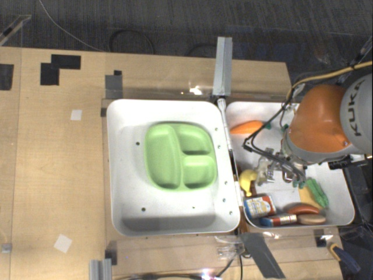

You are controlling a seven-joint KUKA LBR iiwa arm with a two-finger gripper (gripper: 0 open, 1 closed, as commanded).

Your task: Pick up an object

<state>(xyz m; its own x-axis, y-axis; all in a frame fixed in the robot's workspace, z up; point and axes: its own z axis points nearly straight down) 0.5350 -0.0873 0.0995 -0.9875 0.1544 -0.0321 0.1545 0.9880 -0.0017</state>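
My gripper hangs low in the right bin, under the orange band of the arm. It sits just right of a yellow fruit-shaped toy by the bin's left wall. The arm's bulk and cables hide the fingers. An orange carrot-like toy lies at the bin's far left. A small box with a red and white label, a red and blue tube, a brown and red oblong toy and a green item lie along the near side.
The left bin holds a light green divided plate. A metal post stands at the back between the bins. Wooden bench stretches to the left with black marks.
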